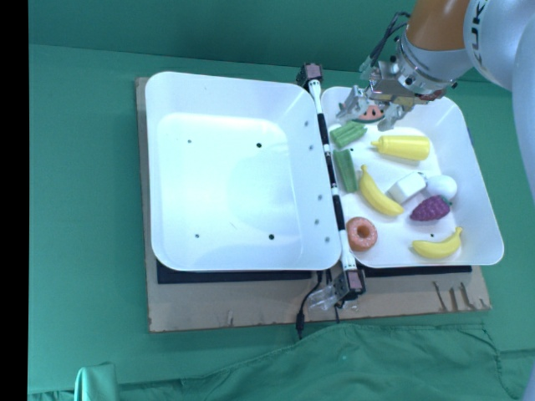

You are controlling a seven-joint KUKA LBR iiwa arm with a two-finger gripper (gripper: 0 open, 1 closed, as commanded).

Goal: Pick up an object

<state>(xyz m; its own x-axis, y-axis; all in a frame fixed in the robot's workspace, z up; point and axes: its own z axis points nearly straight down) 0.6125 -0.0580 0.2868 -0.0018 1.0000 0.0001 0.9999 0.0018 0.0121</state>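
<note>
Hung low over the right bin's (468,124) far corner, gripper (374,107) beside a melon slice (369,114) (likely the target); jaws' state impossible to tell

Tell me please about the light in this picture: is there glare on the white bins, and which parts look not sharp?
Camera view: the light is even and soft; the left bin has a pale bright patch on its floor, no hard glare. Shadows are faint, lying close under the two bananas and the donut. The gripper looks slightly soft, and small things near it are hard to make out.
</note>
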